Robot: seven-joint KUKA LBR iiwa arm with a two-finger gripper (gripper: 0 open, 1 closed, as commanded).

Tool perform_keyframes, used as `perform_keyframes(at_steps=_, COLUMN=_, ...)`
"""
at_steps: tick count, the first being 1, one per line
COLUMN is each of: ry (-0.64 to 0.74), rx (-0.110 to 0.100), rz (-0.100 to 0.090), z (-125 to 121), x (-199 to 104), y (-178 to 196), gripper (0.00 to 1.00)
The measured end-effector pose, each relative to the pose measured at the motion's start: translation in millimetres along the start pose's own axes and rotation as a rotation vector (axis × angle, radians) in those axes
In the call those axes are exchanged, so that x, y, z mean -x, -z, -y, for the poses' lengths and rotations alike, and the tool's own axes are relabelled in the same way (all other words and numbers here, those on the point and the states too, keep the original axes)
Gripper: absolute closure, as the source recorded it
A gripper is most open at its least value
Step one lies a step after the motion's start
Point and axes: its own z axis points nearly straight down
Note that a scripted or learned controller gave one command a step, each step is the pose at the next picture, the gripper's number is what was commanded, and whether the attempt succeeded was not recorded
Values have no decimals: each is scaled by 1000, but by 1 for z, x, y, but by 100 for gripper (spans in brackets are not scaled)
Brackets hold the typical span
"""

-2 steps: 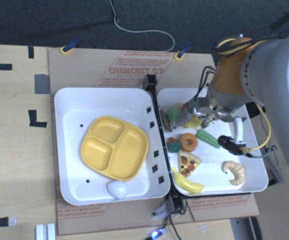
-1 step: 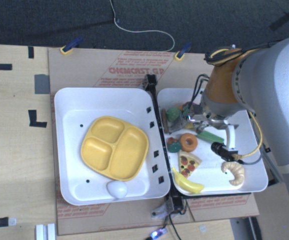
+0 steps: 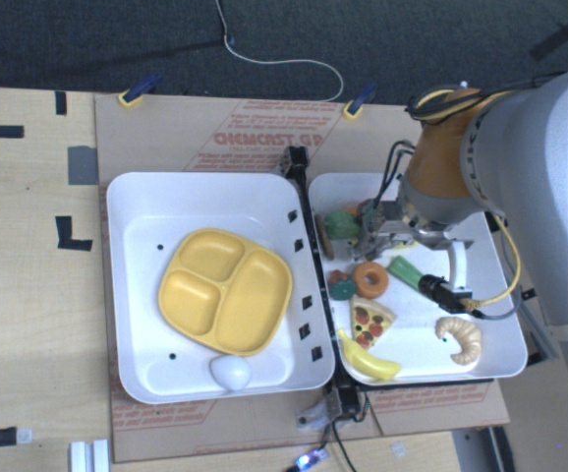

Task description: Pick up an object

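— Objects for picking lie in the right bin (image 3: 500,362), which I take as my landmark. What's there?

— My arm (image 3: 520,165) slants in over that bin's far right corner, orange band (image 3: 439,160) above the wrist, gripper (image 3: 382,232) low over its far left part. How I'm closed I cannot tell.

— And around it?

— Left of that bin, a yellow divided plate (image 3: 225,291). Inside it: banana (image 3: 370,362), croissant (image 3: 461,338), pizza slice (image 3: 370,321), doughnut (image 3: 370,280) just below my gripper.
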Motion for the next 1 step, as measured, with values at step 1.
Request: perform_keyframes(at_steps=1, ry=-1, rx=4, rz=-1, z=-8, x=3, y=59, gripper=100)
